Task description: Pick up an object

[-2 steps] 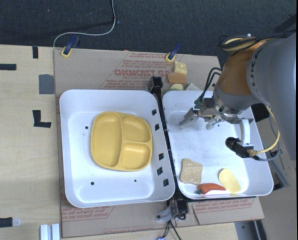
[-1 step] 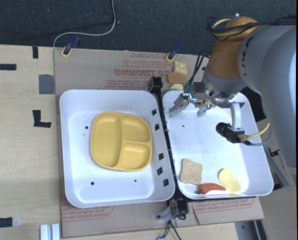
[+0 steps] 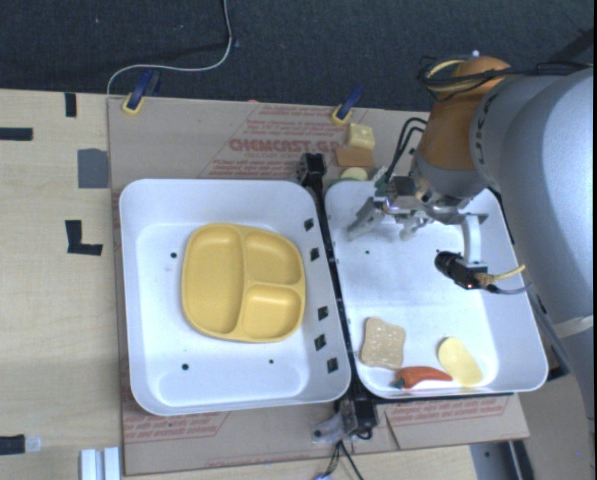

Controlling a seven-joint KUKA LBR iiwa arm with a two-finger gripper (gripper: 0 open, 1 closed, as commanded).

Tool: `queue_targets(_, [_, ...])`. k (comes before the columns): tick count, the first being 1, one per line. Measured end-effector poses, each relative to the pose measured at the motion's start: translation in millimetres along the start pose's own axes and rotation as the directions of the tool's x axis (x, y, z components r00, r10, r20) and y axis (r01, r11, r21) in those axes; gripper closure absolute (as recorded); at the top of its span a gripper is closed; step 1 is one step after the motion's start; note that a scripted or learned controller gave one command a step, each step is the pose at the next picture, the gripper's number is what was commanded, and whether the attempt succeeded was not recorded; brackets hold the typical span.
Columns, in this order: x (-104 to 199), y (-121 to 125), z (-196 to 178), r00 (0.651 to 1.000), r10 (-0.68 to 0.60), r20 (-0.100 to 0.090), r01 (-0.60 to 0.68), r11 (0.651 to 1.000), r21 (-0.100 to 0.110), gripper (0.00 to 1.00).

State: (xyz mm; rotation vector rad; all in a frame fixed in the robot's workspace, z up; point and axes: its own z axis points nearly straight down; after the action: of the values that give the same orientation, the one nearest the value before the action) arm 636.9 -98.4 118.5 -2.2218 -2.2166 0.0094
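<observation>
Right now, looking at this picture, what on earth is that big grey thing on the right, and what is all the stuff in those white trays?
The big grey thing is a robot arm with an orange band, reaching in from the right. A single camera looks down on the bench at a slant. The arm's hand hovers over the far end of the right bin; nothing shows between its fingers. Near that bin's front edge lie a slice of toy bread, a red pepper and a yellow piece. The left bin holds a yellow divided plate. Its job is to pick up an object.
</observation>
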Motion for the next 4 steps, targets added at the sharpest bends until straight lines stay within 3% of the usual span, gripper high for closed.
queue_targets(1, [-3, 25, 36, 1.000, -0.005, 0.000, 0.005, 1.000, -0.006, 0.00])
queue_targets(3, [3, 18, 34, 1.000, -0.003, 0.000, 0.003, 1.000, -0.006, 0.00])
queue_targets(4, [-2, 32, 34, 1.000, -0.004, -0.002, 0.004, 1.000, -0.006, 0.00])
